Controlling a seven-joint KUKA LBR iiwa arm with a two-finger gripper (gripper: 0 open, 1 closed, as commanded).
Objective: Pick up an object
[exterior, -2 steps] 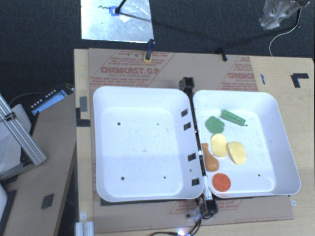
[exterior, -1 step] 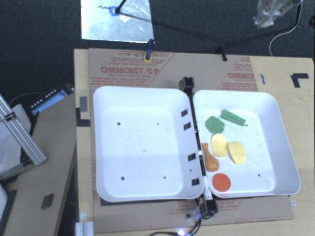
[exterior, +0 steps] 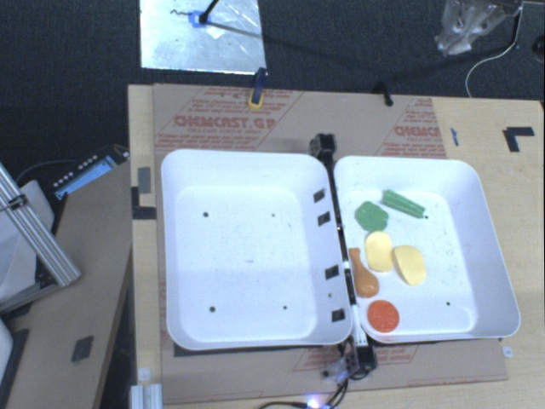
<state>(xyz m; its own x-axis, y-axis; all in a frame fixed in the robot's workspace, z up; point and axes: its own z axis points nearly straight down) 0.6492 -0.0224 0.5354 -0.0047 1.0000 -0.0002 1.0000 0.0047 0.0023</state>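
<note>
The right bin point(exterior: 477, 228) holds several small toy foods. A long green piece point(exterior: 403, 203) lies at the back, with a rounded green piece point(exterior: 371, 216) beside it. Two yellow pieces point(exterior: 379, 250) point(exterior: 410, 264) sit side by side in the middle. An orange drumstick-shaped piece point(exterior: 363, 276) lies along the bin's left wall, and a red disc point(exterior: 383, 315) rests near the front. My gripper point(exterior: 464, 22) hangs at the top right of the view, beyond the bench's far edge and far from all the objects; nothing shows in it.
The left bin point(exterior: 247, 245) adjoins the right one, joined by black clips point(exterior: 332, 237). A shiny metal sheet point(exterior: 200, 24) lies on the dark floor at the back. A yellow clamp point(exterior: 255, 99) sits on the cardboard's far edge. An aluminium frame point(exterior: 34, 237) stands at left.
</note>
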